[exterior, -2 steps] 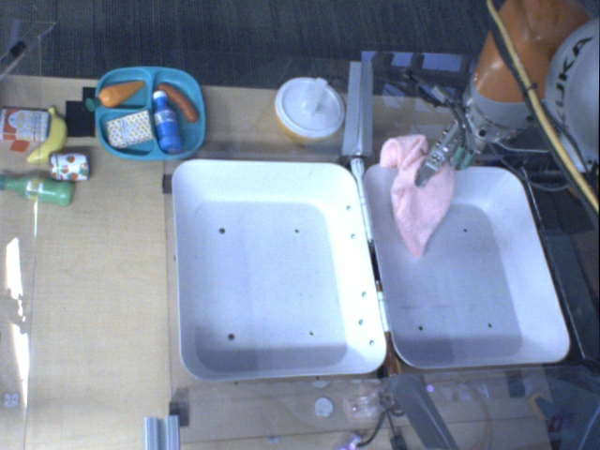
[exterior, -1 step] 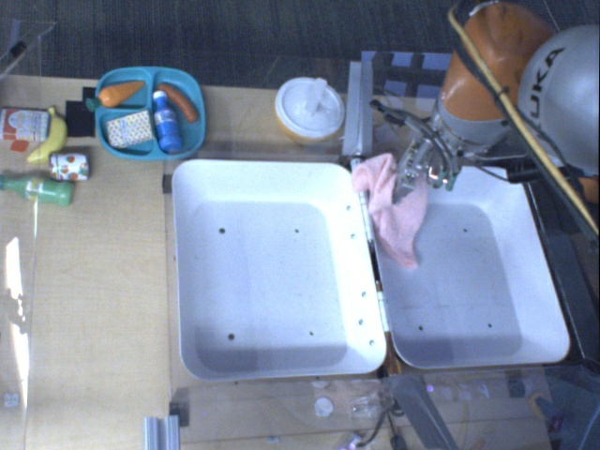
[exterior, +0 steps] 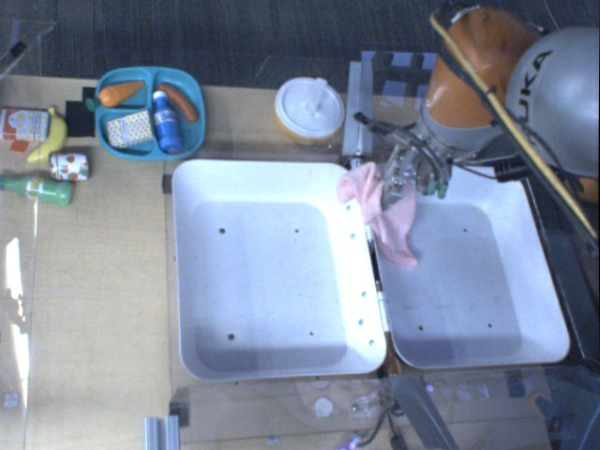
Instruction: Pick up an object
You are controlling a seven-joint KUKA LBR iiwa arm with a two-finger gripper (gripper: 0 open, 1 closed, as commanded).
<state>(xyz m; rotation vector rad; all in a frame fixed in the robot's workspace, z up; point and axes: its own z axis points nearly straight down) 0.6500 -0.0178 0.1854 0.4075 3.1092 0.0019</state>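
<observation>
Camera view: the gripper (exterior: 405, 178) has its fingers closed on a pink cloth (exterior: 386, 212), which hangs below them over the bins' shared edge.

One camera sits fixed above the bench (exterior: 94, 279), looking down at a slant. It stands far enough back to take in both bins, left (exterior: 272, 270) and right (exterior: 478, 289), with the arm (exterior: 487, 64) entering from the right.
</observation>
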